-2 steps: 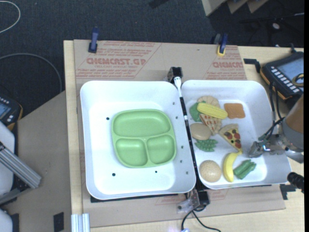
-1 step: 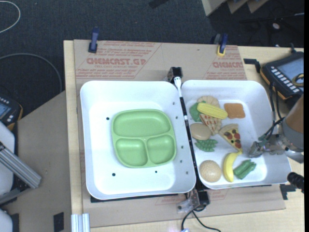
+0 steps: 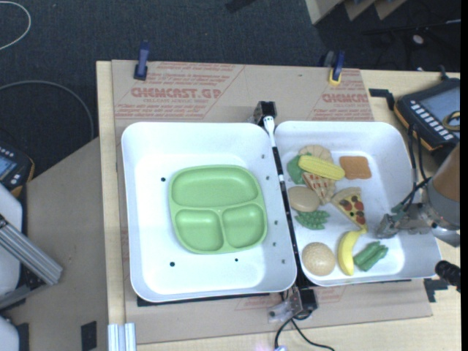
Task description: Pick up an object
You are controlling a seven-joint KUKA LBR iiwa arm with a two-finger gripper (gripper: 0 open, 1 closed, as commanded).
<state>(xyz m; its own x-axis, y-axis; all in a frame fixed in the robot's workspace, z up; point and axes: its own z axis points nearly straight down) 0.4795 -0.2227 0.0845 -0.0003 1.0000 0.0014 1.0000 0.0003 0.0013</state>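
Observation:
The right white bin (image 3: 390,168) holds several toy foods: a yellow corn cob (image 3: 320,167), an orange toast piece (image 3: 355,167), a pizza slice (image 3: 352,207), a banana (image 3: 345,253), a green pea pod (image 3: 370,255), a round tan bun (image 3: 318,258) and a leafy green piece (image 3: 313,219). My gripper (image 3: 388,225) hangs low over the right side of this bin, just right of the pizza slice and above the pea pod. No object can be seen in its grasp.
A green divided plate (image 3: 217,208) lies in the left white bin (image 3: 139,218). A black divider strip (image 3: 278,181) runs between the bins. An orange-edged device (image 3: 431,112) sits at the bench's right rear, close to the arm.

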